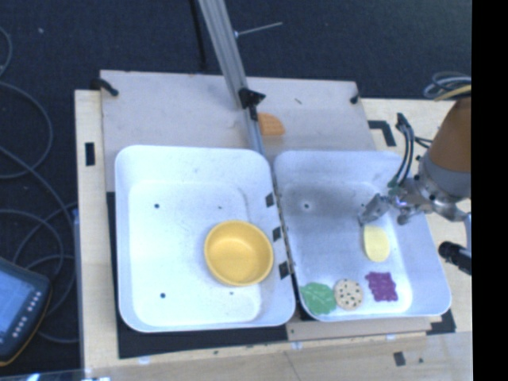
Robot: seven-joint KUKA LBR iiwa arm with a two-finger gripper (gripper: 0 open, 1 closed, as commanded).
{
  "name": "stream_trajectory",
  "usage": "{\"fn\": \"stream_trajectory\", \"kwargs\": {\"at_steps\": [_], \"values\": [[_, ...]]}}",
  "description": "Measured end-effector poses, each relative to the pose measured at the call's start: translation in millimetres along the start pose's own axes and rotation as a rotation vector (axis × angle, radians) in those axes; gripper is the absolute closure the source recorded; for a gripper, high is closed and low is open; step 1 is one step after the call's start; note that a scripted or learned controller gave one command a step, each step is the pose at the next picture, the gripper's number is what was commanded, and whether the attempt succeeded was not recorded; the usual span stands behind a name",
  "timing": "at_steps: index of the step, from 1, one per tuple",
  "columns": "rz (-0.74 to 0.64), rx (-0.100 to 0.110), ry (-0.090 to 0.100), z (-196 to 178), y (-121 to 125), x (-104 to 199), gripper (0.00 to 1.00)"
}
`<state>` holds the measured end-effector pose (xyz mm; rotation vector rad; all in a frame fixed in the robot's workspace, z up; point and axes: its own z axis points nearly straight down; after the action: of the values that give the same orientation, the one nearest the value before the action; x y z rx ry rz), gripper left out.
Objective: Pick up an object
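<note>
Yellow oval piece [377, 244], likely light and smooth, is lying below the claw [386, 209], whose finger state cannot be determined; grip across its narrow width.

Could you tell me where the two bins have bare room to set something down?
Left bin: bare everywhere around the yellow bowl. Right bin: its left and upper floor is bare. Crowded along the near edge, with the green piece, cookie, purple piece, and by the gripper over the yellow piece.
</note>
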<state>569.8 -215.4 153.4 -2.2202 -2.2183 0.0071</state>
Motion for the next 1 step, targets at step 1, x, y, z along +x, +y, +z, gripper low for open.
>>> {"fn": "stream_trajectory", "kwargs": {"at_steps": [1], "values": [[0.001, -0.003, 0.0, 51.3, -0.6, -1.1, 0.0]]}}
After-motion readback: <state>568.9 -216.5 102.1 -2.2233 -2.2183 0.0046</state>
